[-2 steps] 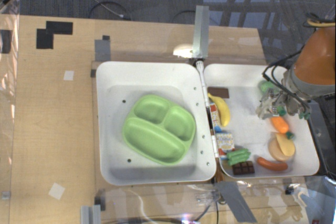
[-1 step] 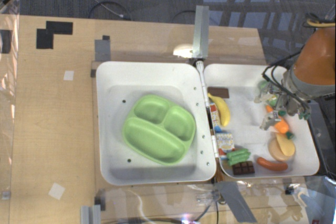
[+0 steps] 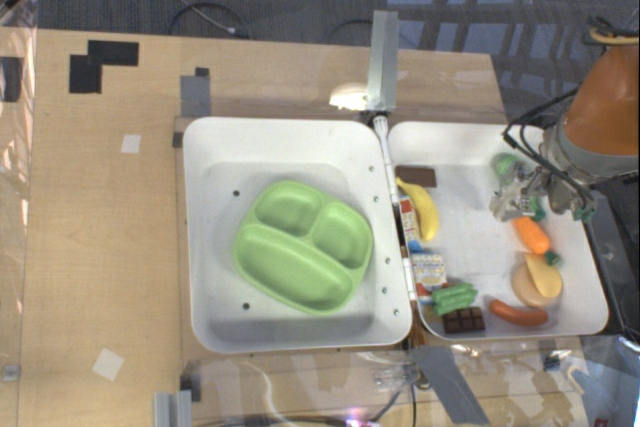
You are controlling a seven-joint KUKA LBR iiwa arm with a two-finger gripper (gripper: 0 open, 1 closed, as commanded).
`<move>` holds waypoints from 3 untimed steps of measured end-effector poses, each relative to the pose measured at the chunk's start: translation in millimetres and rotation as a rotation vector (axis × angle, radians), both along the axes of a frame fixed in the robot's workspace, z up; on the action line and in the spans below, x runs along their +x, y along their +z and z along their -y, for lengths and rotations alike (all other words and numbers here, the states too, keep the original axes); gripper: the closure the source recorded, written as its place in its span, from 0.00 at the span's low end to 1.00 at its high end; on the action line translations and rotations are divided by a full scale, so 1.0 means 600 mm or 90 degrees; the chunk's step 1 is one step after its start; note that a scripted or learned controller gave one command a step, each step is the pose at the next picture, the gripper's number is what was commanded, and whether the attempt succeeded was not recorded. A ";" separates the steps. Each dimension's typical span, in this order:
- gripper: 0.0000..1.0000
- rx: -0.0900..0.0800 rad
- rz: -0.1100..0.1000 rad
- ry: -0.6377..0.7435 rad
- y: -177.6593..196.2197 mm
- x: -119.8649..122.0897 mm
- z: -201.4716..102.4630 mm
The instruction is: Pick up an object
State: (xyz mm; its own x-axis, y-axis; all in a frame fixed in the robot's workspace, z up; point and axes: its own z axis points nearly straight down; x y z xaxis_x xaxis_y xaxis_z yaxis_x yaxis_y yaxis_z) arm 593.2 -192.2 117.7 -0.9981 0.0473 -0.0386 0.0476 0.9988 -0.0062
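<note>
While the left bin (image 3: 200, 215) carries a single green divided plate (image 3: 303, 244) lying flat near its middle, the right bin (image 3: 470, 150) is crowded along its left and lower sides. A banana (image 3: 423, 208) lies beside the shared wall, with a dark brown block (image 3: 417, 177) just above it. Below the banana sits a small printed packet (image 3: 428, 267), then a green toy piece (image 3: 452, 296) and a chocolate bar (image 3: 463, 320) at the bottom rim. A red sausage (image 3: 517, 313) lies along the lower edge, a tan pear-shaped toy (image 3: 537, 280) just above it, and an orange carrot (image 3: 532, 235) above that.

The tool (image 3: 518, 198) hangs over the upper right part of the right bin, just above the carrot's upper end, under the orange band of the arm (image 3: 603, 110). Whether it is spread or pressed together I cannot tell, and nothing shows plainly held in it. A small green thing (image 3: 504, 165) sits close at its upper left.

Open floor remains in the centre and upper middle of the right bin, between the banana and the tool. The left bin has bare room all round the plate. The desk (image 3: 100, 245) lies open to the left of both bins.
</note>
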 end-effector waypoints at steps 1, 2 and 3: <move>0.00 0.000 -0.001 0.001 -0.001 0.000 -0.001; 0.00 0.004 -0.016 -0.016 -0.047 0.008 0.022; 1.00 0.002 -0.006 -0.013 -0.022 0.015 0.020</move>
State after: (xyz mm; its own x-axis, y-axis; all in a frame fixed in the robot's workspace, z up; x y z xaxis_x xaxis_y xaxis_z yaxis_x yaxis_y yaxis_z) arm 602.4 -204.2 104.5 -0.9973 0.0679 -0.0283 0.0680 0.9977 -0.0035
